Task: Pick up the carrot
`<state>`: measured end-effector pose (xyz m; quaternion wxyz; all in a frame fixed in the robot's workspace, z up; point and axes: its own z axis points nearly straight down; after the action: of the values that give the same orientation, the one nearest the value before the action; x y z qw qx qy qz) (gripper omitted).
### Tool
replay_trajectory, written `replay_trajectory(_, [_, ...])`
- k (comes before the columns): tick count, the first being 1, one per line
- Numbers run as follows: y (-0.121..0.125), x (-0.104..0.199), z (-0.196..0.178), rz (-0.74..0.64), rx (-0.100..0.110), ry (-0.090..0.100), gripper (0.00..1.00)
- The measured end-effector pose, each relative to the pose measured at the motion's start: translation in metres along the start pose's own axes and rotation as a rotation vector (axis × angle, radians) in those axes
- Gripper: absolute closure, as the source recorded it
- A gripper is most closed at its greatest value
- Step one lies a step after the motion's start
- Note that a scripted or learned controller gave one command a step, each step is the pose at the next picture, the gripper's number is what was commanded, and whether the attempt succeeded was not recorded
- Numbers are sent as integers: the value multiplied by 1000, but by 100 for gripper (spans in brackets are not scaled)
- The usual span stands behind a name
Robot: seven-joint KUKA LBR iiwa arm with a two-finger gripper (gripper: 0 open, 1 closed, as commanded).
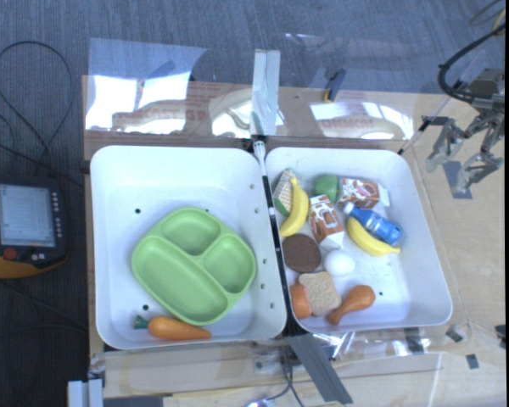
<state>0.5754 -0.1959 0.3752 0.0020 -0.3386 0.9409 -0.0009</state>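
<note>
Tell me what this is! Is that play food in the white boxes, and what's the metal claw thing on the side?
It is one picture, taken by a camera fixed above a bench and looking down at a slant. The claw is the gripper of a robot arm reaching in from the right. It hangs outside the bins with nothing between its fingers. Its job is to pick up the carrot, which lies at the front of the left bin, beside a green divided plate. The right bin holds a pile of toy food: two bananas, a chicken drumstick, a white egg, a slice of bread and a blue bottle. The grey box with a screen on the left looks like a hand controller.
</note>
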Motion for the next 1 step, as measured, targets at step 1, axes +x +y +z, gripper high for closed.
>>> replay_trajectory(1, [33, -72, 36, -446, -6, -2, 100])
